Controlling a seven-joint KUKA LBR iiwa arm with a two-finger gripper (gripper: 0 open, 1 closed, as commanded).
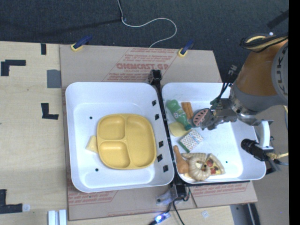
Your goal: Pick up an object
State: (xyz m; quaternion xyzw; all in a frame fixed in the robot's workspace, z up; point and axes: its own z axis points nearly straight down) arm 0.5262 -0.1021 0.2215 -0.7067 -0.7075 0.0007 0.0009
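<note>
Overhead: a slanted view down on a bench with a flat sheet of brown cardboard (140,67) printed in red, bearing two shallow white bins side by side.
Left bin: a shallow white plastic bin (77,125) with a yellow plastic plate split into three compartments (126,141) lying flat in its middle; a pale yellow wedge-shaped piece (91,144) pokes out from under the plate's left edge.
Right bin: a second shallow white plastic bin (234,165) with a cluster of small toy foods along its left side.
Cluster, far end: a green plastic bottle (177,112) lies beside a thin orange stick-like piece (187,109); a pale yellow rounded piece (177,129) sits just below the bottle.
Cluster, middle: a small white patterned packet (191,138) lies tilted, near the yellow rounded piece.
Cluster, near end: a tan braided bread-like toy (197,165) touches a pizza-slice toy with red and yellow spots (213,165); an orange carrot-like stick (179,157) lies along their left.
Arm: grey with an orange band, reaching in from the right over the right bin.
Gripper: the dark two-finger gripper (206,121) is low over the bin's upper middle, just right of the orange stick.
Grip: a small round reddish-pink object (200,116) sits at the gripper's tip, touching it; whether the pincer is closed around it or merely against it cannot be told, as the tip is dark and small.
Cable: a thin white cable (145,23) loops across the dark floor beyond the bench.
</note>
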